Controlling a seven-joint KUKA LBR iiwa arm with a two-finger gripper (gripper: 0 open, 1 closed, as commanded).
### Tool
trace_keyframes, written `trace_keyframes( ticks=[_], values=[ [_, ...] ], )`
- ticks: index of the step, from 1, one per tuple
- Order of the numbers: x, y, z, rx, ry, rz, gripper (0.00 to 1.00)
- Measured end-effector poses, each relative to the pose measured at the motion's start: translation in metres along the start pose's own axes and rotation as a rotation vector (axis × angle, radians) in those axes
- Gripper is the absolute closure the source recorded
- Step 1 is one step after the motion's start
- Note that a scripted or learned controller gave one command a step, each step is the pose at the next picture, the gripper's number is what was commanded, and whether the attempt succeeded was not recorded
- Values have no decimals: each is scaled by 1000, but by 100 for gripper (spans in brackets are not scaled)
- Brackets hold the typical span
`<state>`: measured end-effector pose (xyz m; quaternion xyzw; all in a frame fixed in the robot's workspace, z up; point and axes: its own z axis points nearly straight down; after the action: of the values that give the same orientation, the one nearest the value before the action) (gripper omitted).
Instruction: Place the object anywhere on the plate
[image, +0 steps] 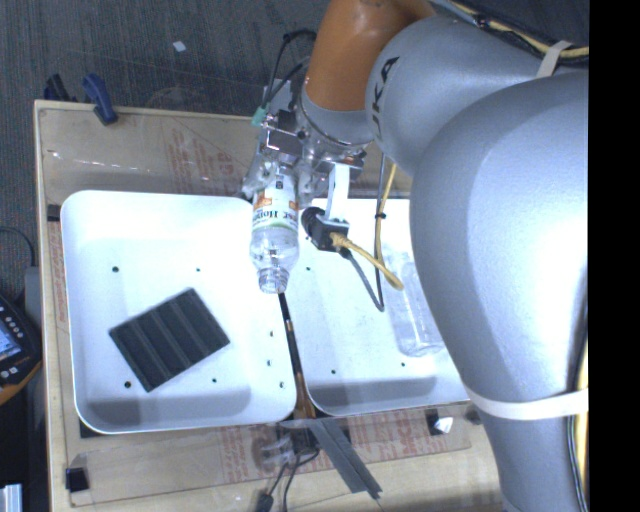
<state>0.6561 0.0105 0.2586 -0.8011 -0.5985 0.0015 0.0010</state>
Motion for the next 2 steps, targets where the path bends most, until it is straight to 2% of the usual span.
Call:
trace_keyframes(
  ticks=[1, 2],
  values=[
    [-12, 4, -9, -1, 0, 71, 100],
    [-53, 15, 69, 3, -1, 217, 100]
  ],
)
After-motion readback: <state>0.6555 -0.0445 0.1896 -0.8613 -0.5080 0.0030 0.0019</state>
